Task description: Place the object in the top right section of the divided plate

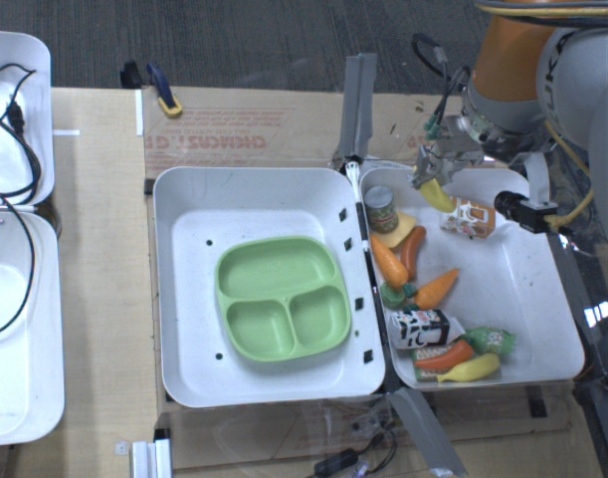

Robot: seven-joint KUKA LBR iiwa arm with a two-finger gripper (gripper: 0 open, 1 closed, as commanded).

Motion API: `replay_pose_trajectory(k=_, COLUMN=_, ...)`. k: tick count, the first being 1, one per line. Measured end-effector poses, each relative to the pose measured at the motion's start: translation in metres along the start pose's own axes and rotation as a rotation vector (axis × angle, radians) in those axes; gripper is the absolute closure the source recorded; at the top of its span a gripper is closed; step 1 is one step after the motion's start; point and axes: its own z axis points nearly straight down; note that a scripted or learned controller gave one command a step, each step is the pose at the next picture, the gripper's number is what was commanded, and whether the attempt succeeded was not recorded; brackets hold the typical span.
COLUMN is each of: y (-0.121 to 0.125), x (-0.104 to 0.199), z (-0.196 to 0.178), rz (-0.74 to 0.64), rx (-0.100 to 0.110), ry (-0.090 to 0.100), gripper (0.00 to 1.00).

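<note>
The light green divided plate (281,269) lies in the left bin (184,267), with one wide section at the back and two smaller ones at the front. My gripper (430,177) hangs over the back of the right bin (542,297), well to the right of the plate. A small yellow object (438,197) sticks out just under the fingertips, and the fingers look shut on its upper end. It hangs above the bin floor beside a small orange and white carton (470,219).
The right bin holds a can (380,207), carrots (388,262), a red chili (414,247), a black and white carton (421,329), a yellow banana (470,368) and a green item (494,341). A raised divider (361,257) separates the bins. Cables (10,157) lie at the far left.
</note>
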Motion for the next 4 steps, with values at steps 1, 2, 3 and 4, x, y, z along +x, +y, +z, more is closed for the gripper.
replay_pose_trajectory(k=1, y=-0.006, x=0.088, z=-0.038, rz=-0.109, rx=-0.002, ry=0.001, gripper=1.0)
replay_pose_trajectory(k=2, y=-0.026, x=0.176, z=-0.03, rz=-0.573, rx=-0.001, ry=0.001, gripper=1.0)
replay_pose_trajectory(k=3, y=-0.144, x=0.138, z=-0.106, rz=-0.698, rx=-0.002, ry=0.0, gripper=1.0)
replay_pose_trajectory(k=4, y=-0.08, x=0.16, z=-0.059, rz=-0.909, rx=-0.003, ry=0.0, gripper=1.0)
